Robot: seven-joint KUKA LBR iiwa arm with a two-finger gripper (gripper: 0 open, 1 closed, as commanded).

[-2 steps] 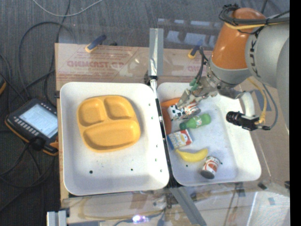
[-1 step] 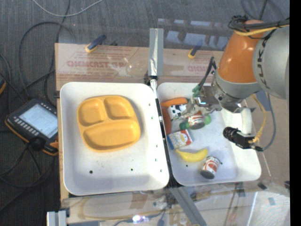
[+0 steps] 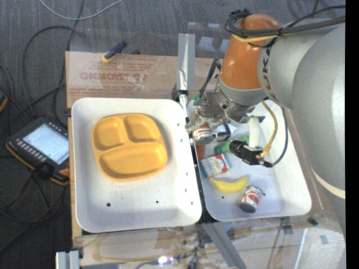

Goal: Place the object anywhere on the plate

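— Plate (image 3: 130, 145), the yellow divided one, sat in the left bin (image 3: 84, 206), well left of the arm.

— And the gripper (image 3: 206, 122)?

— Low over the right bin's (image 3: 291, 200) upper-left corner, just above a red-and-white can (image 3: 203, 134). I couldn't tell its grip. Banana (image 3: 229, 184) lay crosswise, lower in frame.

— So anything carried must travel leftward across the divide.

A single fixed camera looks steeply down on the table (image 3: 112, 72) at a slant, near enough that the two shallow white plastic bins (image 3: 84, 206) fill most of the view. The big grey arm with its orange band (image 3: 247, 43) enters over the table's right edge, close under the lens.
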